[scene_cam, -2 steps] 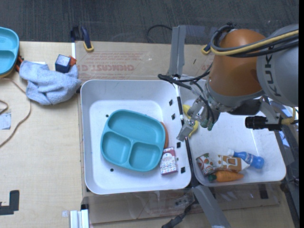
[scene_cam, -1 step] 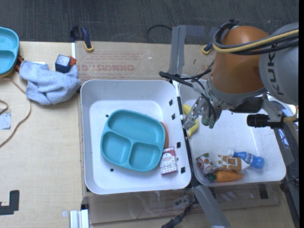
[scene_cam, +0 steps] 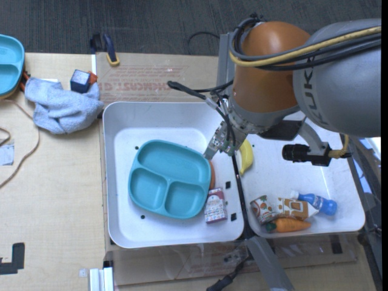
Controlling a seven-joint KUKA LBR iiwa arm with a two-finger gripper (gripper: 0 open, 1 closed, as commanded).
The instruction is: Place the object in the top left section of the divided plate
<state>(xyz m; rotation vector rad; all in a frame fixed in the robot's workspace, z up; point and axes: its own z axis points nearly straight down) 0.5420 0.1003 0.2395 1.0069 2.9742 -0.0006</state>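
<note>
— Since the turquoise three-section plastic plate lies in the left white bin, which way is it from the fingers?
— Down-left of them. The gripper hangs over the divider; whether it grips anything, I cannot tell. A yellow banana lies just right, lengthwise up-down.

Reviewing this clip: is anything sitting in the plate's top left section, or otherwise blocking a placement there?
Nothing visible does. The divided plate lies in the left bin, all its sections bare. The gripper hangs over the plate's far right rim, with the banana just beyond it. A small carton sits off the plate's near edge.
</note>
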